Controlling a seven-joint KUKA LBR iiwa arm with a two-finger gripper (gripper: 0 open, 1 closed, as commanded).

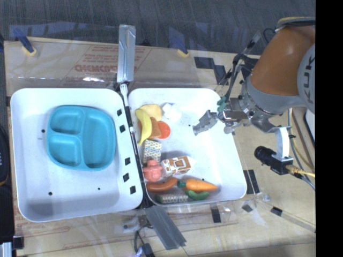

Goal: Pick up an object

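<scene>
The bench (64, 63) has a pale brown top under a clear sheet with red printing at its far edge. Two shallow white bins lie on it side by side: the right bin (228, 149) sits directly beneath the pincer (206, 123), and the left bin (21, 159) lies well beyond it, away from the arm.

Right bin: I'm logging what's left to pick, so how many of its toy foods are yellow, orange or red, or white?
Yellow: 1, the banana
Orange or red: 3, the tomato, carrot and sausage
White: 1, the round lump
Total: 5
</scene>
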